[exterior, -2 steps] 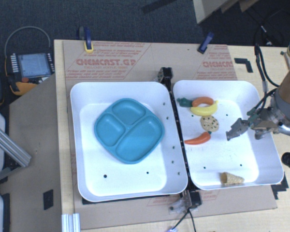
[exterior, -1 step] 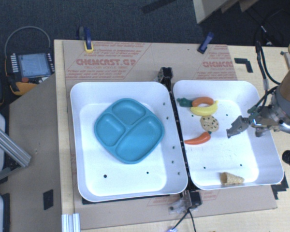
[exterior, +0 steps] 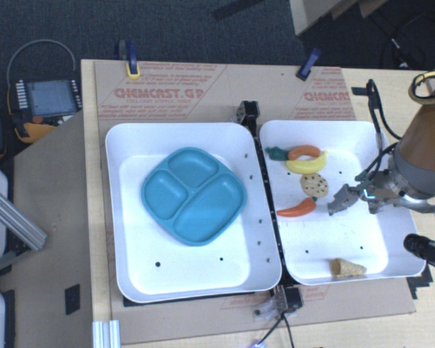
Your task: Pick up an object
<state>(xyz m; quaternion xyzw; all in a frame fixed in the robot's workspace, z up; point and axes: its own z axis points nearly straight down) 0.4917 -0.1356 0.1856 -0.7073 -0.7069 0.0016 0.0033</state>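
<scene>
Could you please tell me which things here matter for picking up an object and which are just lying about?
For the job: tool, chili, cookie, banana, carrot, bread piece, right bin.

Lying about: blue plate, left bin, blue clamps, pendant.

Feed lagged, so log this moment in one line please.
tool over right bin, beside cookie | nothing visibly held | plate in left bin
</scene>
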